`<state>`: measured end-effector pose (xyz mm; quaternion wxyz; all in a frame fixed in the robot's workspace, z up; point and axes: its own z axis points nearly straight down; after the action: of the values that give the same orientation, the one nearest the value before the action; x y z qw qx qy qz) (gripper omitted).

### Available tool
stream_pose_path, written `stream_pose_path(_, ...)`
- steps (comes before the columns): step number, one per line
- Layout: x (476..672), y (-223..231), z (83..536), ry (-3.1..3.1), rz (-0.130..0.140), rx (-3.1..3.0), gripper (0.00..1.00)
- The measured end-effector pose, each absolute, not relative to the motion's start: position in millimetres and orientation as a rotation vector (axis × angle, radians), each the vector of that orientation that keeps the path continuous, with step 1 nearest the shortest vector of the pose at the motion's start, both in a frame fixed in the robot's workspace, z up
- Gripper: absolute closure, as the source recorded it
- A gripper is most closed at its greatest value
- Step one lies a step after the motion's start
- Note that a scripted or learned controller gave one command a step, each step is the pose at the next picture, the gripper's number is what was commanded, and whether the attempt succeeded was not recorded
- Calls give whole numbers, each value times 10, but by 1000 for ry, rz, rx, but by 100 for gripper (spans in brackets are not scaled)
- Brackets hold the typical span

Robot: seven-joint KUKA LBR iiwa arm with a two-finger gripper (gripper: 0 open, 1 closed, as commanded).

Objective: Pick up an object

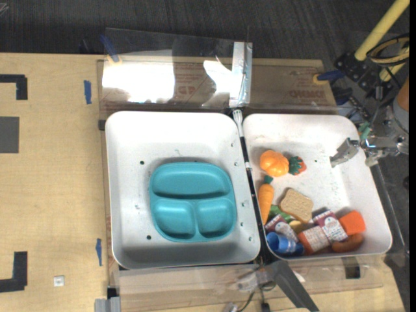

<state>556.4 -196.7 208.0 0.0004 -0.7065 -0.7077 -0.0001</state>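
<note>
My gripper [355, 156] hangs over the right side of the right bin [312, 130], close to its right rim. Its fingers stand open with nothing between them. Below and left of it lie the toy foods: an orange pumpkin-like fruit [274, 163] with a red and green piece [297, 165] beside it, a carrot [265, 199], a slice of bread [296, 204], small red-labelled bottles [325, 229], an orange block [353, 223] and a blue piece [281, 242]. All of them rest on the bin floor, apart from the gripper.
The left bin [130, 142] holds a teal divided tray [192, 199]. A clear plastic sheet [175, 77] lies behind the bins. Cables and a yellow pole [383, 28] crowd the upper right, near the arm.
</note>
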Motion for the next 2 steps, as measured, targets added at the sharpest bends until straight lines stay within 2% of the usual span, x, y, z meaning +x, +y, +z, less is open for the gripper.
stream_pose_path(1, 6263, -1559, 1819, -2452, -2, -1968, 0)
stream_pose_path(2, 6310, -1467, 885, -2587, -6, -1797, 0)
